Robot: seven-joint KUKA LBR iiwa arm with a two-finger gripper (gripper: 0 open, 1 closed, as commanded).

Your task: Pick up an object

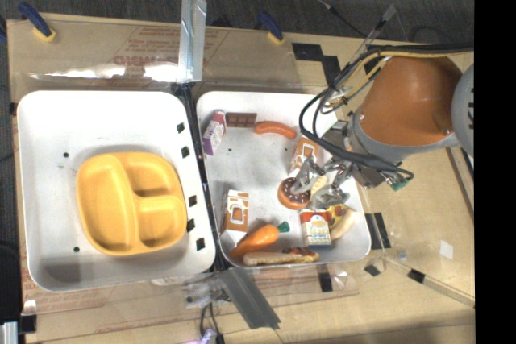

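The gripper is lowered into the right bin. A donut lies just beside it. Finger state cannot be determined.

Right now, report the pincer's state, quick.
Pincer: down in the right bin, over the donut among the toy food; open or shut cannot be told from this view.

Lab bench, taped white bins
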